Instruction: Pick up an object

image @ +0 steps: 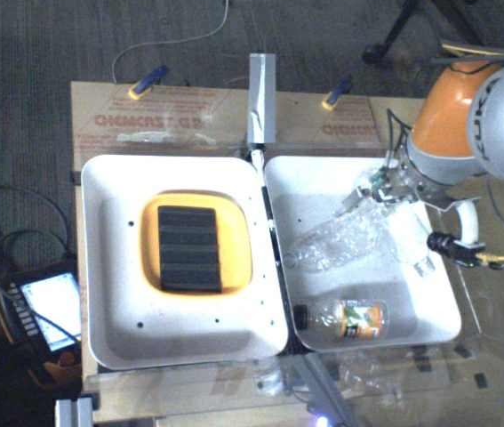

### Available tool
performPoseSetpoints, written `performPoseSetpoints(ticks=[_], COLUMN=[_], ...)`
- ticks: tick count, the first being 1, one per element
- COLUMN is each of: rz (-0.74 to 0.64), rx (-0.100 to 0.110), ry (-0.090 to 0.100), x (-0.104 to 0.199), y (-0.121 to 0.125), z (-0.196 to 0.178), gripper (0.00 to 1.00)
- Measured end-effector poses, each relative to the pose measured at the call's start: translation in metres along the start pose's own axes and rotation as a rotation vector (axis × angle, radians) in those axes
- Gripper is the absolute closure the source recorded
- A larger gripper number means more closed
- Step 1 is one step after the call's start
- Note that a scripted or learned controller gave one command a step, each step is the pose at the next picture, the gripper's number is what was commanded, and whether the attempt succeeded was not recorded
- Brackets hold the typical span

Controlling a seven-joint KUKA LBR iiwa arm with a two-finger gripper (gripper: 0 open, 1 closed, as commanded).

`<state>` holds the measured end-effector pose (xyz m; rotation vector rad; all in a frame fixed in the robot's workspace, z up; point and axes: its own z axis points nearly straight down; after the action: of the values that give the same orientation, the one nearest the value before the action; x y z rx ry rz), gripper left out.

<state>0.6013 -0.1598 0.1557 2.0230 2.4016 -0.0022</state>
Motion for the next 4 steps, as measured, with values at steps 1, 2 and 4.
performPoseSetpoints(ticks=[1,2,4], rz=[0.017,-0.023,-0.273], rx=[-0.008,-0.015,-0.001], ry=[-0.001,-0.003,0.000], x=[-0.028,-0.039,-0.047], y=[-0.008,-0.018,-0.053], z=[0.059,0.063,-0.078], gripper=[0.00,0.00,0.00])
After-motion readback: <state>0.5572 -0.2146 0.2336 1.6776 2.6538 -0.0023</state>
